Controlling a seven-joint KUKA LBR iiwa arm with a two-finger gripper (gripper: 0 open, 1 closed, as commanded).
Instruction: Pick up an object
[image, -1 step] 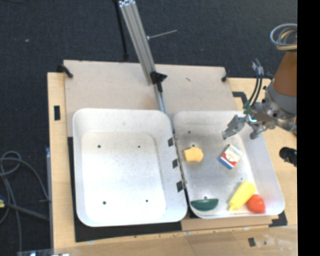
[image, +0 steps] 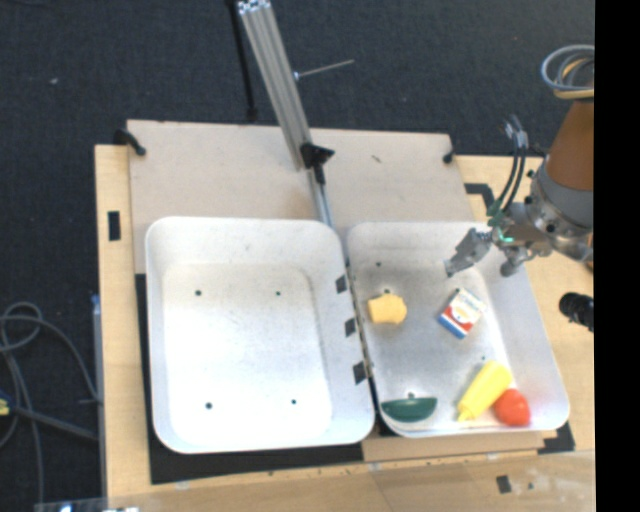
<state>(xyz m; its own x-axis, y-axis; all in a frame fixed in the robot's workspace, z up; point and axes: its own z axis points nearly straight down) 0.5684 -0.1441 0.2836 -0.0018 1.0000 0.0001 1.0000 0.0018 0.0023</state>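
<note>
1. The right bin (image: 520, 330) holds a yellow block (image: 387, 309), a small red, white and blue box (image: 459, 314), a yellow bottle (image: 483, 390), a red ball (image: 512, 407) and a dark green dish (image: 409, 407).
2. The left bin (image: 240, 235) sits just beside the right bin.
3. Both rest on a tan table (image: 120, 300) over dark carpet; a metal rail (image: 280, 90) rises behind the right bin.
4. The claw (image: 488, 252) hovers over the right bin's far edge, fingers seemingly apart and gripping nothing, though the view is blurry.
5. The box lies nearest, just in front of the claw.
</note>
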